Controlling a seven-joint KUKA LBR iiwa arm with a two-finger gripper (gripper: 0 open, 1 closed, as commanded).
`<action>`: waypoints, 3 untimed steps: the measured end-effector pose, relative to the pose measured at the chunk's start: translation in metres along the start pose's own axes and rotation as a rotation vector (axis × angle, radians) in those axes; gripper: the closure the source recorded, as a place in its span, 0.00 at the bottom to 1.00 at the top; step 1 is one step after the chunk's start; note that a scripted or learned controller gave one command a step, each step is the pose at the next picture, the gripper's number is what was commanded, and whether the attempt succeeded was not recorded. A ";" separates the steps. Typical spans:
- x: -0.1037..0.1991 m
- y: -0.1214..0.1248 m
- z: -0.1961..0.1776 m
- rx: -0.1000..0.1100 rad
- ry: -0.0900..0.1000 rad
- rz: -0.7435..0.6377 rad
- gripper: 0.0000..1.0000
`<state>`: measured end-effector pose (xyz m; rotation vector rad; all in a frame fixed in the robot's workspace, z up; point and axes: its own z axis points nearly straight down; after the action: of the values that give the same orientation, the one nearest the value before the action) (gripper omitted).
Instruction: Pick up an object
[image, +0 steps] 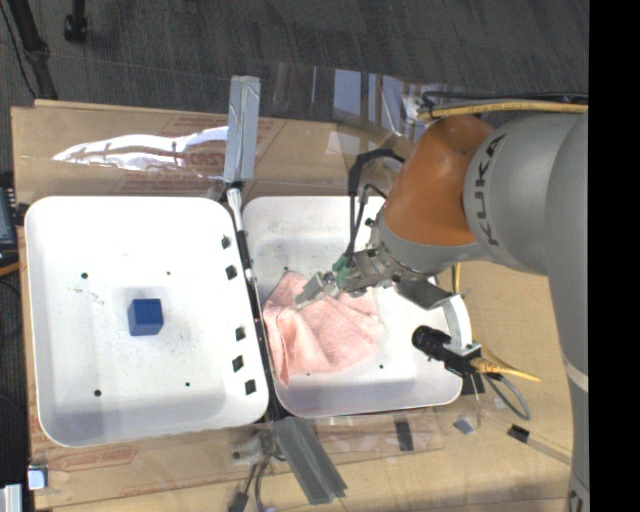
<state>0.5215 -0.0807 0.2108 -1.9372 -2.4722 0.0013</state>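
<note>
Down at the near edge, grey tape strips (305, 462) and a loose cable sit on the bench's (130, 130) cardboard-covered top, just below the seam where the two bins meet. Moving up, the left bin (60, 400) carries a small blue cube (146, 316), sitting alone left of centre, well apart from everything else. Across the divider, the right bin (300, 215) has a crumpled pink cloth (320, 335) bunched against its left wall, spreading toward the middle of the floor. And right there, the gripper (318, 288) is low over the cloth's upper edge, its pale fingers (308, 292) pointing left, tips at or touching the fabric; how far apart they stand, and whether any cloth is pinched between them, I cannot tell from this angle. A black cylindrical fitting (440, 347) hangs over the bin's right rim, with a yellow cable trailing off beside it. Behind the gripper, the orange band (435, 185) swells over the bin's far corner, and the grey arm (535, 190) runs off to the right. Farthest back, a shiny plastic sheet (140, 150) lies along the bench's rear edge, with dark carpet beyond.
</note>
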 end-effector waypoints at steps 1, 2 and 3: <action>-0.035 0.054 0.053 0.003 0.000 -0.011 0.00; -0.049 0.016 0.119 0.001 0.001 -0.037 0.00; -0.049 0.016 0.109 0.003 0.001 -0.041 1.00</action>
<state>0.5486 -0.1242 0.1013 -1.8846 -2.5094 0.0037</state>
